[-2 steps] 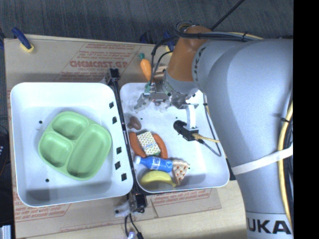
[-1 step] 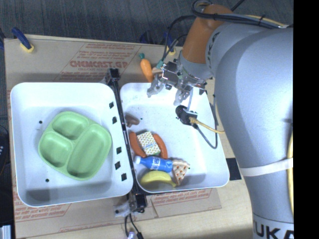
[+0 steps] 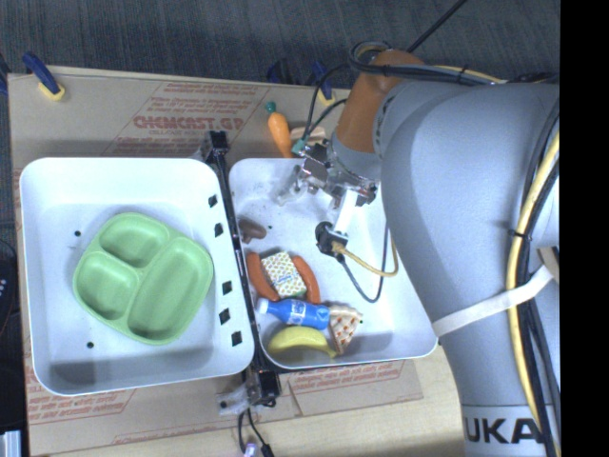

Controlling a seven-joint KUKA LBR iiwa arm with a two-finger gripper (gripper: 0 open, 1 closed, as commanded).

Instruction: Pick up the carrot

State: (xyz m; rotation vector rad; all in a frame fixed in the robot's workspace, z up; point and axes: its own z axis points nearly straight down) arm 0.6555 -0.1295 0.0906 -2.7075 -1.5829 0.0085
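Camera view gives us the claw (image 3: 319, 181) first, hanging over the upper end of the right bin (image 3: 404, 293). Its metal parts blur against the white floor, so we cannot tell whether it is parted or closed, and nothing readable sits in it. We take the right bin as our landmark.

The carrot (image 3: 278, 131) lies outside that bin, just beyond its upper left corner, on the brown cardboard (image 3: 171, 112) that pads the bench. It is near the claw but apart from it, and we judge it not yet picked. Sitting past the rim probably makes the reach awkward, since the wall stands between claw and carrot.

Inside the right bin, toward its lower left, the toys crowd together, likely heaped there as clutter: one hot dog (image 3: 259, 274), one patterned block (image 3: 283, 272) resting on it, one blue bottle (image 3: 297, 311), one banana (image 3: 300, 341) and one pizza slice (image 3: 343, 326). One small brown lump (image 3: 252, 227) lies higher up by the left wall; we cannot name it.

Left of the right bin, touching along black clips, stands the left bin (image 3: 38, 284), making two bins. It holds one green divided plate (image 3: 143, 276) with three compartments.
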